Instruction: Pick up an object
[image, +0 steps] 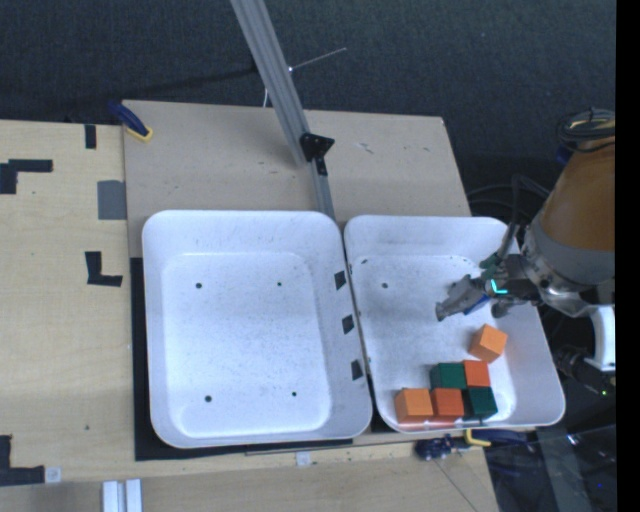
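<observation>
From the camera above the desk (250, 150), I see my claw (458, 300) hanging over the right bin (420, 235), towards its far right side, with nothing between its tips; whether it is spread or pressed together I cannot tell at this slant. The blocks sit at the near right corner of that bin. A lone orange block (488, 342), tilted, lies just beside my claw, apart from a cluster where a green block (449, 375), a dark green block (482, 401) and more orange ones touch. They look like small, stiff, light cubes (probably wood or foam, hardly fragile). I judge the lone block easiest: pinch two opposite flat faces, squaring to its tilt.
</observation>
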